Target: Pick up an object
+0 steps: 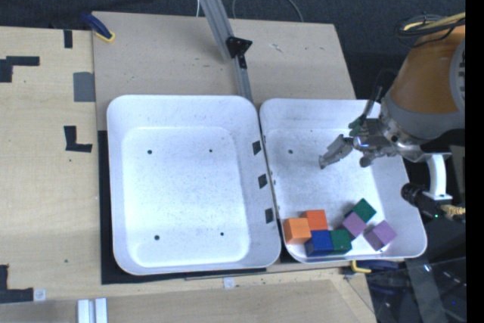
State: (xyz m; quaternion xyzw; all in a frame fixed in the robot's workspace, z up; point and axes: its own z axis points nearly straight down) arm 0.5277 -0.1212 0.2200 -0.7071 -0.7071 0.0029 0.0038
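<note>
Several small blocks lie in the near corner of the right bin [302,117]: two orange blocks [297,229], a blue block [321,241], a green block [342,240], a dark green block [364,209] and two purple blocks [353,224]. My gripper [344,160] hangs over the middle of the right bin, up and away from the cluster. Its fingers are spread open, with one long finger [331,154] pointing left and down. Nothing is between them.
The left bin [121,117] sits beside the right one on the wooden bench. A slanted metal post [212,0] rises behind the bins. The arm's orange band [427,79] and grey wrist stand over the right bin's right rim.
</note>
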